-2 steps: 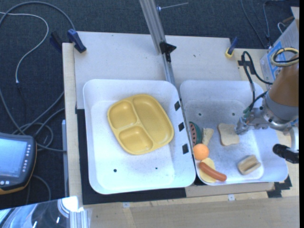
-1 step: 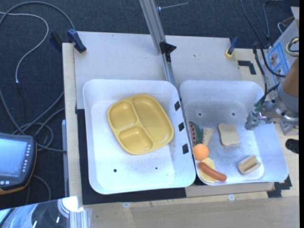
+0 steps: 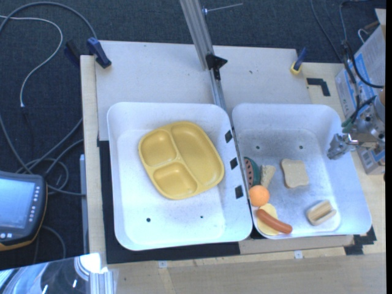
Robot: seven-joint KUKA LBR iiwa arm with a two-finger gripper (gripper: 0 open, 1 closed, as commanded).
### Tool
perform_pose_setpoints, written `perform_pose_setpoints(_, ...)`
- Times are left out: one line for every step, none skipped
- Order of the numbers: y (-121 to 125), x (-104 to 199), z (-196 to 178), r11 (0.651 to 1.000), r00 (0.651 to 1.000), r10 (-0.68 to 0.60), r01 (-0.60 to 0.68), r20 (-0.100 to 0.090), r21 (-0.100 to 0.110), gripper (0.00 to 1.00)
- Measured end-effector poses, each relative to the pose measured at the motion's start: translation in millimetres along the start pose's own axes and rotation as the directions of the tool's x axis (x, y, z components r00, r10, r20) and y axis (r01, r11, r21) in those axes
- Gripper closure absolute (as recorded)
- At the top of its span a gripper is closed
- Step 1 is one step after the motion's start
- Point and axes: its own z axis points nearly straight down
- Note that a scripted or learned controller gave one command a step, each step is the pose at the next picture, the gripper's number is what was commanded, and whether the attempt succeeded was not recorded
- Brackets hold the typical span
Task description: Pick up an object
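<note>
The right bin (image 3: 288, 118) holds several toy foods. A slice of toast (image 3: 295, 173) lies near its middle, and a small bread roll (image 3: 321, 212) sits toward the front right. By the left wall are a watermelon wedge (image 3: 250, 169), a pale wedge (image 3: 267, 175), an orange (image 3: 259, 195), and a red sausage (image 3: 274, 220) lying across a yellow banana (image 3: 267, 225). My gripper (image 3: 339, 146) hangs at the bin's right rim, well to the right of the toast and above the roll, with nothing visibly in it.
In the left bin (image 3: 122, 182) lies a yellow divided plate (image 3: 180, 159). A metal pole (image 3: 197, 23) rises from the seam between the bins at the back. Cables and equipment (image 3: 367, 72) crowd the right side, and a pendant screen (image 3: 18, 207) sits far left.
</note>
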Motion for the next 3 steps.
perform_pose_setpoints(1.7, -0.3, -36.8, 1.0, 1.0, -0.001, 0.001, 0.0, 0.0, 1.0)
perform_pose_setpoints(14.0, 62.4, -32.9, 1.0, 1.0, -0.007, 0.007, -0.006, 0.007, 1.0)
perform_pose_setpoints(20.9, 107.9, -36.6, 1.0, 1.0, -0.006, 0.006, -0.006, 0.006, 1.0)
